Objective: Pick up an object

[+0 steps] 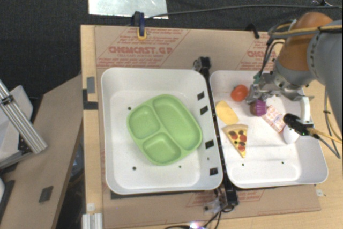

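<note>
Camera view.

Right bin [316, 169]: taken as the landmark; white, shallow, with the toys lying in its far half.

Gripper [259, 95]: hung over the far part of the right bin, at the end of the grey arm [327, 56]. Its tip is seen directly over the purple toy. Whether it is spread or closed cannot be told, and nothing is seen gripped.

Purple toy [259, 109]: small and rounded, set just below the gripper tip, near the middle of the bin's far half. It is judged the object in hand. Judged a light, hard plastic piece with a smooth, somewhat slippery skin, not fragile. A hold across its widest part, from above, is judged best, since a rounded body may squirt out if pinched off centre.

Red toy [239, 93]: round, tomato-like, placed just beside the purple toy, toward the bin's left wall. Judged light, stiff, apt to roll.

Yellow piece [226, 112]: laid near the bin's left wall. Judged a flat, stiff slab best taken across its short sides.

Pizza slice [237, 138]: a flat wedge, laid near the bin's middle, on the near side of the yellow piece. Judged thin and hard to get under.

Pink packet [273, 118]: laid touching or just beside the purple toy, on its right. Close enough that it may be nudged.

Left bin [115, 169]: set beside the right bin; a green tray [163, 128] is held in it.
</note>
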Motion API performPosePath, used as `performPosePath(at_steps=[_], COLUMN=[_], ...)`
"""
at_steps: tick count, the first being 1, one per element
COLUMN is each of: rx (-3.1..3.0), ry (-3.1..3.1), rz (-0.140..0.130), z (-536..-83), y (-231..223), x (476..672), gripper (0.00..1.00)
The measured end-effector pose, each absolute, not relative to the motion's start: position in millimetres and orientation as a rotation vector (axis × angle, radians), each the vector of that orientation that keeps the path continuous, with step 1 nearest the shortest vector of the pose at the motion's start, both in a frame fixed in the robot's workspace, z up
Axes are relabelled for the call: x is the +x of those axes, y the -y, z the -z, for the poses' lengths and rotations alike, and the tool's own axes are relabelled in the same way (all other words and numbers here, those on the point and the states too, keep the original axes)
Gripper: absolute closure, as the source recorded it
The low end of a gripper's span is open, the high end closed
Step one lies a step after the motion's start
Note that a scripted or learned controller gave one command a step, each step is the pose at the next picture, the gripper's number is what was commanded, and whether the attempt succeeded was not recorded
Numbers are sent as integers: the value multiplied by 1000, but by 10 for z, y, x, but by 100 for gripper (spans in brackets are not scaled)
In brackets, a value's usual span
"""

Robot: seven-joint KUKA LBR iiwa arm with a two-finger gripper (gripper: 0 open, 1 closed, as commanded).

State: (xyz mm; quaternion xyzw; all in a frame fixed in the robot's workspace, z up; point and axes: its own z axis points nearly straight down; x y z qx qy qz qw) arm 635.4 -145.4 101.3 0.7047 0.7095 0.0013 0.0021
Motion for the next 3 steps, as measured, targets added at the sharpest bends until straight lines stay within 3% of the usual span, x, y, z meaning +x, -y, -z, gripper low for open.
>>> performPosePath(at_steps=[1,3], rx=[2215,2213], ry=[-2221,-2224], rz=[-6,-4], z=[-1644,-2430], y=[1484,1556], x=[6320,6345], gripper=[100,100])
